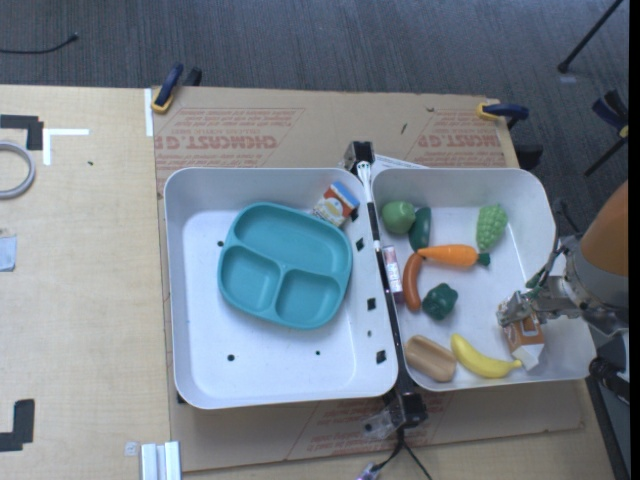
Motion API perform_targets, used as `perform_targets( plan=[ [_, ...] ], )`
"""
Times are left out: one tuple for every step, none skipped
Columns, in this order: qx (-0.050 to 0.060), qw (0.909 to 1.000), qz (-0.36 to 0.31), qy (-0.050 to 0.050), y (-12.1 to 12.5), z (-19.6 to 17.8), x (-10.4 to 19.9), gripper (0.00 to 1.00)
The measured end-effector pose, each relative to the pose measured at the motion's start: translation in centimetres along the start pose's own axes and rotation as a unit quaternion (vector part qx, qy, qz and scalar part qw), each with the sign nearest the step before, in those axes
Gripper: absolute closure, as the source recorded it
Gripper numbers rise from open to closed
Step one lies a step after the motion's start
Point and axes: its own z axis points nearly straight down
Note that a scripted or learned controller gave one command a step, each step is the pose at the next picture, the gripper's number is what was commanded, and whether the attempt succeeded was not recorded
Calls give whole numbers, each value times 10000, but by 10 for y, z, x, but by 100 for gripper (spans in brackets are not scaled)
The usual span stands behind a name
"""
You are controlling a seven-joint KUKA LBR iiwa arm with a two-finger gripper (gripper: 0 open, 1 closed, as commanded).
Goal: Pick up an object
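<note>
Right white bin (pixel 535 193), gripper (pixel 522 316) low, perhaps touching carton (pixel 525 340)

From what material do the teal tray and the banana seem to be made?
The teal tray looks like moulded plastic with a matte finish: one even colour, rounded compartments. The banana is probably a plastic toy: smooth, uniform yellow, faintly glossy. Neither can be told for certain.

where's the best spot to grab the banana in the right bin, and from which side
Probably mid-length on the banana, coming straight down, fingers closing across its narrow width. It lies flat near the bin's front wall, with the hot dog bun at its left end, so the middle is freest.
</note>
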Motion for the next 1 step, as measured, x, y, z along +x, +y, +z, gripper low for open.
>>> perform_targets(
  plan=[
    [-1,10000,-36,-3,0,-118,65,100]
  ],
)
